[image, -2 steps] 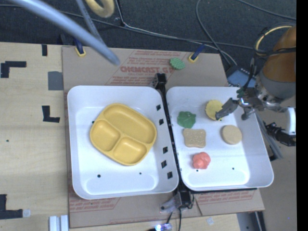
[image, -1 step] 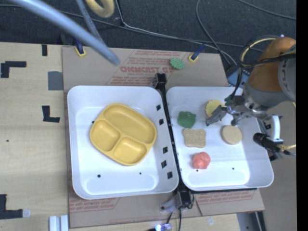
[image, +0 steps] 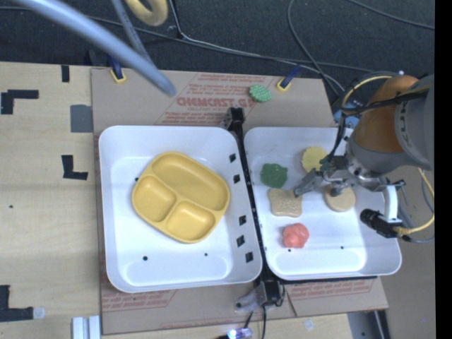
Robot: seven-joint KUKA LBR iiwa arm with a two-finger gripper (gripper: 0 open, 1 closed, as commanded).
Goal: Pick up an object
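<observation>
My jaws [image: 319, 181] hang low in the right bin [image: 367, 260], reaching in from three o'clock, and I cannot tell whether they are parted or clenched: from this slant the dark fingers merge into one shape. Nothing shows between them, so I claim no hold on anything.

The things I could take lie clustered around my wrist. A tan biscuit-shaped piece [image: 285, 203] sits just beside my tip, at about seven o'clock from it, lying flat. A green lump [image: 273, 174] is at nine o'clock, near the divider between the bins. A yellow round piece [image: 311, 158] lies at twelve o'clock, partly tucked under my arm, and a pale disc [image: 341, 201] at four o'clock, close under the wrist. A red lump [image: 295, 235] rests well apart toward six o'clock, with bare bin floor around it.

The left bin [image: 113, 189] carries a yellow divided plate [image: 181, 196], lying tilted across the middle; I judge it too broad for my span. A small green piece [image: 260, 93] lies outside on the cardboard at twelve o'clock.

I judge the tan piece my nearest target, though its flatness leaves little to pinch.
</observation>
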